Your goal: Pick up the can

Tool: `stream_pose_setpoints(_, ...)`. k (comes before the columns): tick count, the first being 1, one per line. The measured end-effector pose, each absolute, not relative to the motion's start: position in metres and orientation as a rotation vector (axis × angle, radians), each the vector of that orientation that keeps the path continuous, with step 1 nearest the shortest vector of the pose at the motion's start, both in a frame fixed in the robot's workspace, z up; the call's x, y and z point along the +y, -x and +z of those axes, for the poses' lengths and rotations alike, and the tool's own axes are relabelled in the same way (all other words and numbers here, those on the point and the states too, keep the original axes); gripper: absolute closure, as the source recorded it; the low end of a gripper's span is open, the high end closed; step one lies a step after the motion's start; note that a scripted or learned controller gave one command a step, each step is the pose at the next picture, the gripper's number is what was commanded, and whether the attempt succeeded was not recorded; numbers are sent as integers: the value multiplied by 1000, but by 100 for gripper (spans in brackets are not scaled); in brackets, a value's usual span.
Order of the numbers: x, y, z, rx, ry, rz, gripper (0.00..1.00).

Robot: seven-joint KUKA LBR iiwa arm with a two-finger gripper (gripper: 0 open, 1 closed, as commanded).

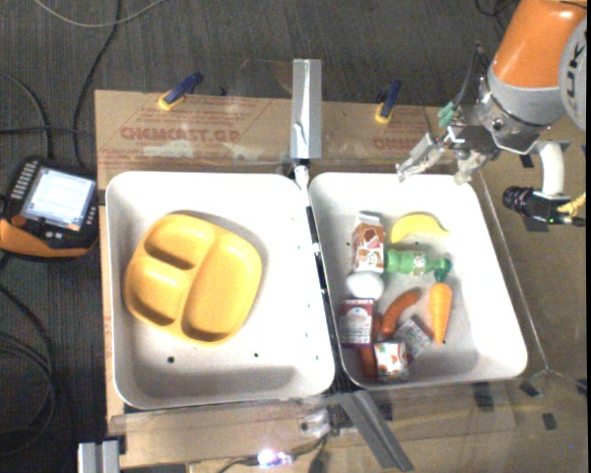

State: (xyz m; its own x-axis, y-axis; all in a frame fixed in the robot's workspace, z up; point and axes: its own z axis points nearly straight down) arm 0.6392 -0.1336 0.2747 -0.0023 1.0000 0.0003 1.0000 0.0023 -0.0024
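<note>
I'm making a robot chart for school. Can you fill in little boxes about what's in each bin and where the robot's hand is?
left bin: yellow divided tray
right bin: can, banana, green bottle, carrot, white egg, sausage, small cartons
gripper: above the right bin's far edge, jaws open, holding nothing
can picked up: not yet

Two white bins sit on a brown counter, one holding a yellow tray, the other a yellow banana, orange carrot, green bottle, white egg and red-labelled can.
</note>
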Motion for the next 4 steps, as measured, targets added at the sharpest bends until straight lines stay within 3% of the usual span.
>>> stream_pose_setpoints(1, -102, -642, 290, -2268, 2175, 4, 0)
stream_pose_setpoints(2, -113, -617, 115, -2294, 2143, 4, 0)
stream_pose_setpoints(3, -119, -540, 98, -2195, 2282, -37, 0)
stream_pose_setpoints(4, -145, -606, 90, -2052, 2394, -11, 0)
